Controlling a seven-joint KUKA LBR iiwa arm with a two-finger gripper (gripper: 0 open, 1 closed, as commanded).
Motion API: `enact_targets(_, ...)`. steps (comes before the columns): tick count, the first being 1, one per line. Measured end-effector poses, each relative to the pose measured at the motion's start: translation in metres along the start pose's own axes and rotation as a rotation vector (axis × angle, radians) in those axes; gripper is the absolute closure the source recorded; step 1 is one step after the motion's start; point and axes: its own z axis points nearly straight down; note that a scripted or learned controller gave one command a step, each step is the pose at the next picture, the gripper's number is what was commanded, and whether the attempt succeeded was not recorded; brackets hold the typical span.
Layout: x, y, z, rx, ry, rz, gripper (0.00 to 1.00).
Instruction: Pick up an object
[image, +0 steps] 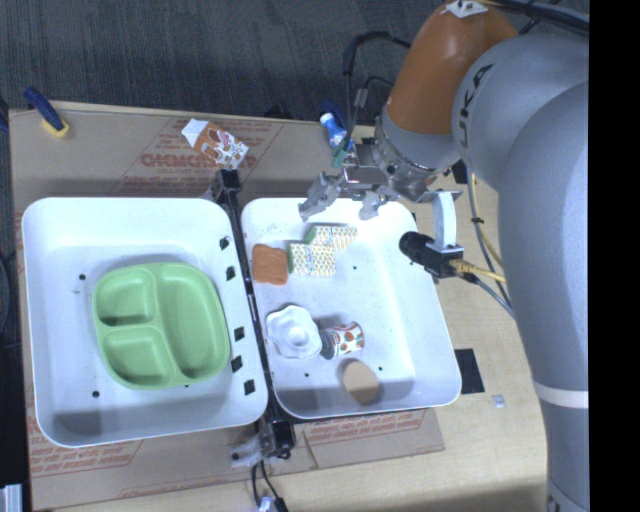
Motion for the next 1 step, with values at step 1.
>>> enact_targets(1,0.0054,-0.0892,-0.0459,0.002,0.001,0.003,0.0)
